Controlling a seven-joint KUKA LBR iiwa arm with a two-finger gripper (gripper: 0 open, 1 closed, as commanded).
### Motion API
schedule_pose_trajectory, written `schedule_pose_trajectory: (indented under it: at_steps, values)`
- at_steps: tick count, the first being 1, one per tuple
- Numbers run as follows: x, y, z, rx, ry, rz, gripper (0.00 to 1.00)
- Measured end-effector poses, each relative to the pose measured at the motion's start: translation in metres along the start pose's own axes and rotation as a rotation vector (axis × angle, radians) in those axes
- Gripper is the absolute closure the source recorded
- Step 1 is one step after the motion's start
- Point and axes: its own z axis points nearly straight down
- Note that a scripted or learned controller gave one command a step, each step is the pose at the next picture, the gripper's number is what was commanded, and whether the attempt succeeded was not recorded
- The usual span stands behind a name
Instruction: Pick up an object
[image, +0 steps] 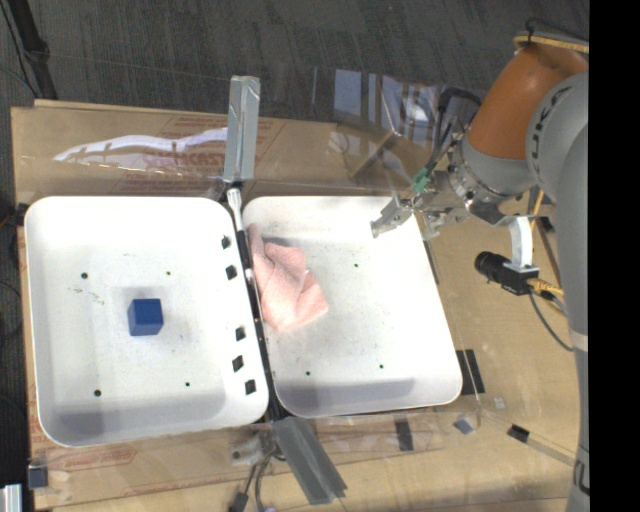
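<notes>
Cloth (290, 285), pink, lies crumpled well left of and below the end effector (392, 222); soft, light; pinch a raised fold. End effector state: cannot tell.

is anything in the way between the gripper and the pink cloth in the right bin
Nothing visible. The gripper hangs over the right bin's upper right part; the pink cloth lies by its left wall, with bare white floor between them.
</notes>
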Motion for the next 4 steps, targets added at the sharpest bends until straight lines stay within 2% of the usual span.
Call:
schedule_pose_trajectory:
  at_steps: [1, 2, 3, 4]
  values:
    - [0.054, -0.029, 0.145, -0.003, -0.001, -0.146, 0.00]
    - [0.108, -0.039, 0.146, -0.001, -0.002, -0.230, 0.00]
    - [0.122, -0.065, 0.045, -0.004, -0.001, -0.196, 0.00]
    - [0.093, 0.020, 0.146, -0.003, -0.001, -0.309, 0.00]
